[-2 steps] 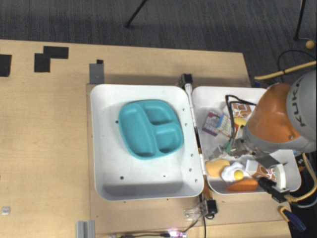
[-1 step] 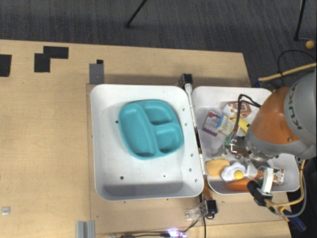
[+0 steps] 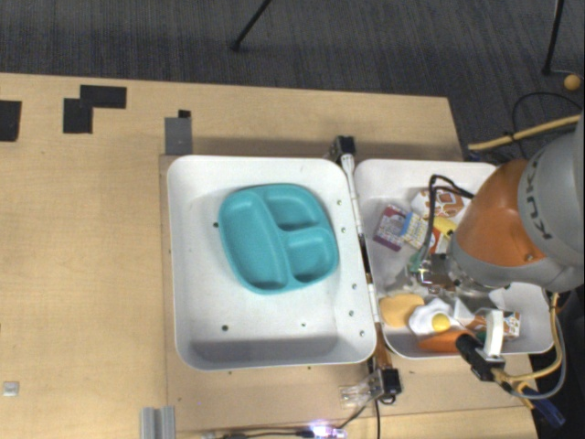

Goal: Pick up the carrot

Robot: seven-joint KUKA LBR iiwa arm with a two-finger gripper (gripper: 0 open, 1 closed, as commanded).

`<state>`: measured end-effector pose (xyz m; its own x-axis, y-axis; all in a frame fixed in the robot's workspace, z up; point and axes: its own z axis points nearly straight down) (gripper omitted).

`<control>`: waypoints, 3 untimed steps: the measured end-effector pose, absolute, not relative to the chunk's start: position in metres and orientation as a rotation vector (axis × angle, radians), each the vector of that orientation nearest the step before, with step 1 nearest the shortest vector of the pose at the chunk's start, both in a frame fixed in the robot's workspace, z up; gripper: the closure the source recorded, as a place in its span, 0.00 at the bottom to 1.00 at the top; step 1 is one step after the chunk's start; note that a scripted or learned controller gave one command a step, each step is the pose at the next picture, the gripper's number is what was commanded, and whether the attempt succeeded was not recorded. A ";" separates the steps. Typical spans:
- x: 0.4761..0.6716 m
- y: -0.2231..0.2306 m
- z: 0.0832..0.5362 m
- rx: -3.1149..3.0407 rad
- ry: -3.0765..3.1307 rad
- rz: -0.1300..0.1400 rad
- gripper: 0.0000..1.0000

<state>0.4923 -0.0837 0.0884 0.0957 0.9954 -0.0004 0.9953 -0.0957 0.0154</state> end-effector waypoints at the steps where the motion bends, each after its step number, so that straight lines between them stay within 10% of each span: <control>1: 0.492 -0.085 0.088 2.746 1.507 0.019 0.00; 2: 0.489 -0.020 0.186 2.481 1.924 0.009 0.00; 3: 0.488 -0.018 0.184 2.211 2.231 0.003 0.00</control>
<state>0.4883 -0.0177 0.1843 -0.0086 1.0000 0.0008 1.0000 0.0086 0.0016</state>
